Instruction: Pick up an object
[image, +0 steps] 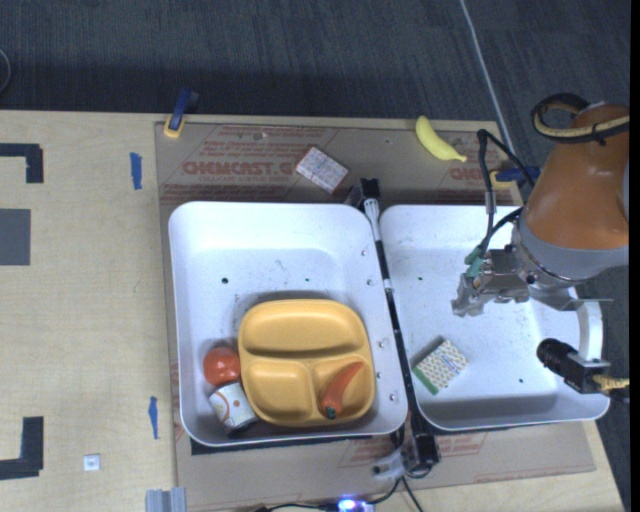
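Gripper (478, 292): over right bin, above its middle; finger spread cannot be told.
Left bin (200, 240): holds yellow tray, tomato, small can.
Right bin (420, 235): holds sponge.
Yellow tray (300, 345): front of left bin, carrot (342, 385) in its compartment.
Sponge (440, 365): front left of right bin, apart from gripper.
Tomato (220, 365): touching tray's left.

Robotics lab, plywood bench (80, 330) with tape marks, two white bins (190, 300), trailing cables (490, 70)
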